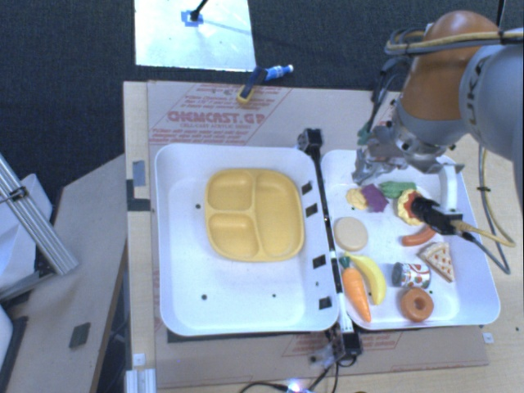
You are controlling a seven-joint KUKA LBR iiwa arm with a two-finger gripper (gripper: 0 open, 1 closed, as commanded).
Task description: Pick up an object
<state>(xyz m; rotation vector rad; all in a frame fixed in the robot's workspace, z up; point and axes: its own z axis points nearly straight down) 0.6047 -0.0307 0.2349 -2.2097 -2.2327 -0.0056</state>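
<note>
Wooden bench (98, 219) against dark carpet. Left bin (176, 301) holding yellow divided plate (252, 214). Right bin (483, 297), beside the plate, carrying toy food. Gripper (366, 169) low over far corner, just above purple grapes (374, 197); finger spread cannot be told. Nearer than grapes: round cracker (352, 234), banana (370, 275), carrot (355, 294), doughnut (417, 304), pizza slice (438, 260)

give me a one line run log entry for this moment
arm: over right bin | gripper: low at far left corner, above purple toy | grasp: none seen | yellow tray: left bin
</note>
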